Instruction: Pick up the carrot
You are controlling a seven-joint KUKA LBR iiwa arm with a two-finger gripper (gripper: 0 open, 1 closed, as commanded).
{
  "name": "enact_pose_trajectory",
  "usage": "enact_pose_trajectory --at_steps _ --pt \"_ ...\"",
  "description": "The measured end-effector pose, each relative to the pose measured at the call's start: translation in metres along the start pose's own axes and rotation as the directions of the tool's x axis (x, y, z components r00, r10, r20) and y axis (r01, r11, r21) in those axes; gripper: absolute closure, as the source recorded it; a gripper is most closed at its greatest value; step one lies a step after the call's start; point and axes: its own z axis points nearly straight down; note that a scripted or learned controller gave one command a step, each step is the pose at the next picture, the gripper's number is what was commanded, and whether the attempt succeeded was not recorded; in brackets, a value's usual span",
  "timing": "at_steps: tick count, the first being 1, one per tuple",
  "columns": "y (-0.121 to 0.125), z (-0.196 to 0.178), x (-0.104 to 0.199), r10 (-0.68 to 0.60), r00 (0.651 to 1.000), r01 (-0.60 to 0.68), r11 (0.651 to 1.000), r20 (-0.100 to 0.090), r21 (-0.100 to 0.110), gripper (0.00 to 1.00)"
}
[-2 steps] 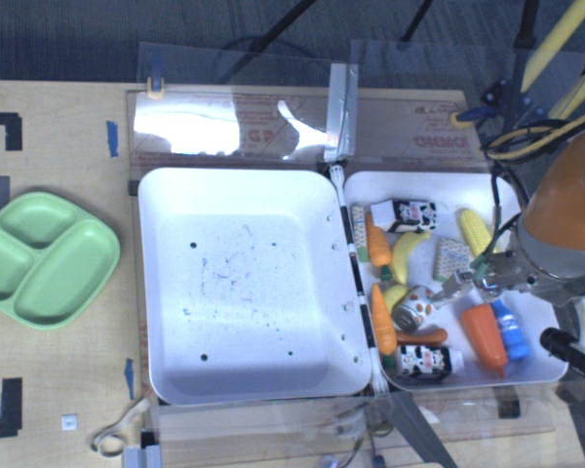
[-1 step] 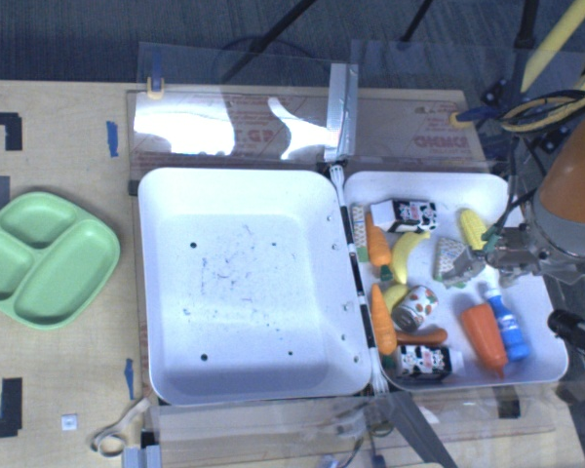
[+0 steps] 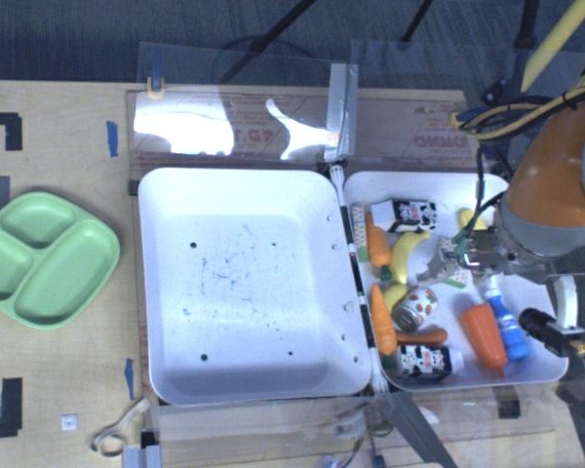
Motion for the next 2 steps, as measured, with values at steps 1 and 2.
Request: enact_pose_trajectory --at_steps 1,2 --pt "-0.041 0.007 0.005 -0.038 0.999 0.038 0.999 0.0 0.0 0.0" --pt "0.044 -0.063 -0.002 -0.127 0.992 0.127 0.992 0.002 -0.003 0.0"
